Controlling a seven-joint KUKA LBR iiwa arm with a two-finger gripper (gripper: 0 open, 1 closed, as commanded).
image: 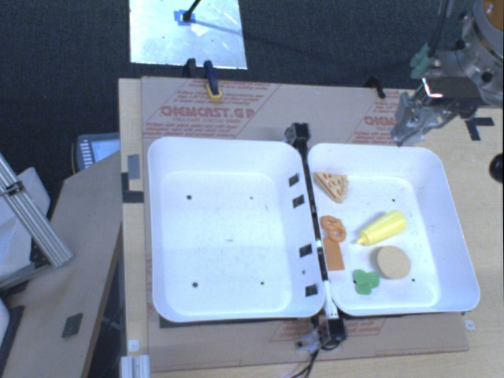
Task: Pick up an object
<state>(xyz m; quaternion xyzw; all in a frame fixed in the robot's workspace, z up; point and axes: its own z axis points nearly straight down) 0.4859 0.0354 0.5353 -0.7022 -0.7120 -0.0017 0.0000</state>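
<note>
Objects for picking: five small items in the right bin [441, 179], claw parked outside it.

Camera view, from my remote station: I log a waffle-like wedge [332, 185] near the bin's far left corner, an orange pretzel-shaped piece [334, 241] along the divider side, a yellow bottle [383, 227] lying tilted mid-bin, a tan disc [392, 262] just beside it, and a green piece [365, 281] touching the disc's near edge. Left bin [220, 219] listed alongside. The claw [411, 124] hangs over the table [260, 105] past the right bin's far rim, nothing between its fingers; how wide they stand I cannot tell. I judge this a standoff pose, leaving the items unobstructed for choosing.
</note>
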